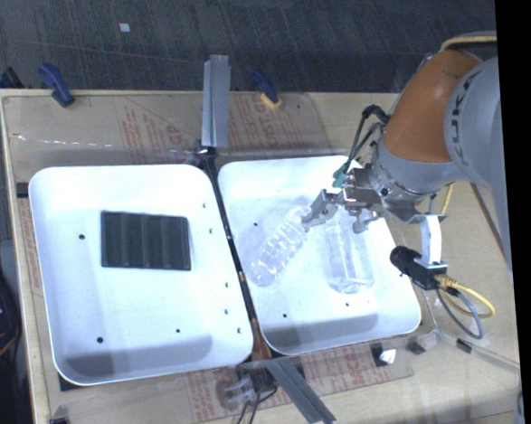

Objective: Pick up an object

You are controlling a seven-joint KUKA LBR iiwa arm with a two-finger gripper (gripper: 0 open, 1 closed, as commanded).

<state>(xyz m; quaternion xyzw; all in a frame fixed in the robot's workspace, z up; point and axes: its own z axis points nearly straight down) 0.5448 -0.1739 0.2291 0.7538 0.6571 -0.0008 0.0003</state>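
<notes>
The gripper [340,212] hung over the right bin [283,337] with its fingers spread apart and nothing between them. Just below it lay a clear plastic bottle [346,260], long axis running toward the near wall. A second clear bottle [278,242] lay to its left, slanted, near the divider. Their transparency made outlines uncertain; the two appeared apart. The left bin [66,338] held a dark ribbed block [145,240], well clear.
</notes>
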